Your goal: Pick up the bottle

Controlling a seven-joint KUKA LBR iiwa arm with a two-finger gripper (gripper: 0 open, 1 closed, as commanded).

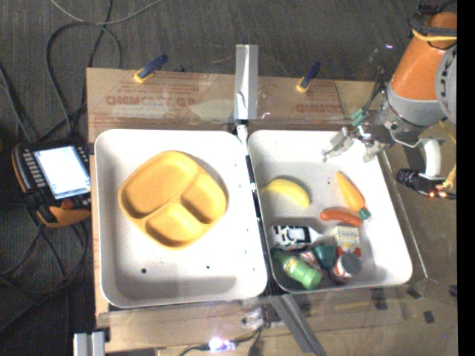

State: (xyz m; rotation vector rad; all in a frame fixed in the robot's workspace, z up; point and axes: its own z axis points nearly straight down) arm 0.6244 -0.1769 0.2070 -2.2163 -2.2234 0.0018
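Green plastic bottle [298, 268] lay low in the frame, light, slick, best pinched midway, while the gripper [350, 144] hovered spread, holding nothing.

Two shallow white bins stand side by side on the bench [171, 106]. The left bin [111, 273] carries a yellow plate [173, 197] with three compartments, which lies a little above the bin's middle. In the right bin [393, 254], a yellow banana [287, 191] lies near the left wall. To its right there is an orange carrot [349, 190], tilted, and just below it a red sausage [341, 215]. A small black and white packet [292, 234] lies under the banana. A pale box [346, 237] is just below the sausage. On the floor, left of the bench, a tablet [58, 170] with a lit screen rests among black cables [70, 21]. Two blue clamps [151, 67] sit on the far edge of the bench.
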